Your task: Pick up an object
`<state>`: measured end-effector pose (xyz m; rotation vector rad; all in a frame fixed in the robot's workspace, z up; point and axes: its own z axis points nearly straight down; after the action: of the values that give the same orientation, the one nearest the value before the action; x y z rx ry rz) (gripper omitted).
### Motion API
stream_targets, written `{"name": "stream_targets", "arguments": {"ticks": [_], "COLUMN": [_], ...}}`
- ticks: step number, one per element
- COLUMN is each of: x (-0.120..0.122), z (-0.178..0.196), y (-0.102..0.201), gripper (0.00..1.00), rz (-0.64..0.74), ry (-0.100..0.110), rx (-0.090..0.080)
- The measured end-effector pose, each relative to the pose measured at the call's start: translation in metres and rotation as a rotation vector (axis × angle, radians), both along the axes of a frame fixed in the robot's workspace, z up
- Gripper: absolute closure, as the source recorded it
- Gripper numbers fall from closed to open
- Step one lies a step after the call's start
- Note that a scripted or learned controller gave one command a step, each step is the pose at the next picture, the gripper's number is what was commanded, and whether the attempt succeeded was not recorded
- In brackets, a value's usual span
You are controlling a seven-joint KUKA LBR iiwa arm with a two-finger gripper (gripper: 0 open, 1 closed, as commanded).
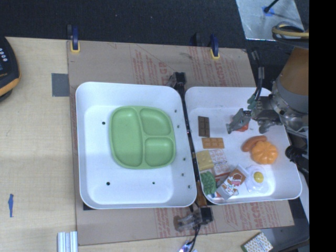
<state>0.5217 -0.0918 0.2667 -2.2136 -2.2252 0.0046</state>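
My gripper (237, 123) hangs over the upper middle of the right bin (231, 96), pointing left, with nothing visibly held in it. A dark brown chocolate bar (203, 126) lies just to its left, and a tan waffle piece (212, 143) below that. Down and to the right of the gripper sit an orange sausage-shaped toy (254, 142) and an orange pumpkin (264, 153). Along the bin's near side lie a fried egg (258, 177), a red and white carton (232, 183), a green item (208, 182), a yellow block (203, 160) and a printed packet (220, 162).
The left bin (94, 182) holds a green divided plate (143, 137). The bins meet along a shared wall (187, 140). The arm's grey and orange body (294, 83) stands over the right bin's far right corner. Clamps (214, 46) hold the cardboard mat at the back.
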Motion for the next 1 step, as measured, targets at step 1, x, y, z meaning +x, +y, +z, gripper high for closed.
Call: {"name": "stream_targets", "arguments": {"ticks": [1], "x": [0.0313], "z": [-0.0796], "y": [0.0155], "gripper": [0.00], "rz": [0.003], "ry": [0.005], "rx": [0.000]}}
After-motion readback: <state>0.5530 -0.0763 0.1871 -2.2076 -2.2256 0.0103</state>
